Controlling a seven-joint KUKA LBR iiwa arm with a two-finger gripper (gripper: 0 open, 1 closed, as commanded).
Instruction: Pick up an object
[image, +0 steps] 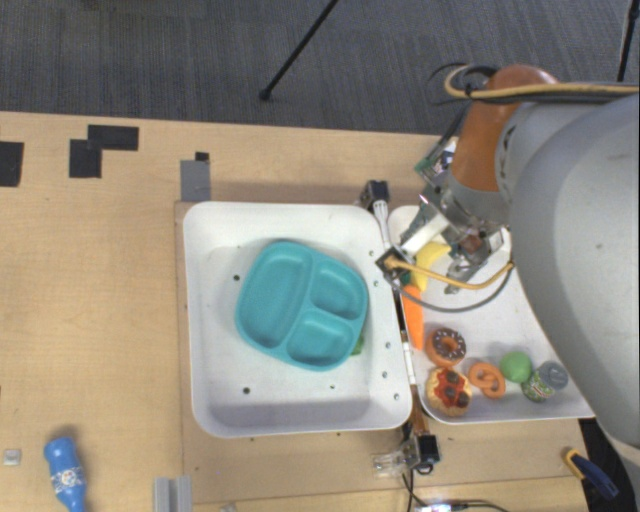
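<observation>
A: Survey, left to right?

B: Blue-and-white figurine (64, 470) on the desk (100, 300) at far left; left white bin (290, 415) holding a teal compartmented plastic plate (303, 303); right white bin (520, 315) holding an orange carrot-shaped toy (411, 312), a yellow toy (431, 260), a glazed doughnut (446, 345), a pretzel (487, 377) and a green ball (515, 366).

A: Step in hand?

B: Descent to grasp, by judgement; the end effector (450, 262) sits low at the right bin's upper-left corner, just beside the yellow toy; I cannot tell how it is set.

A: Next move?

B: Confirm an object is enclosed; then a straight vertical lift clear of the dividing rim.
</observation>
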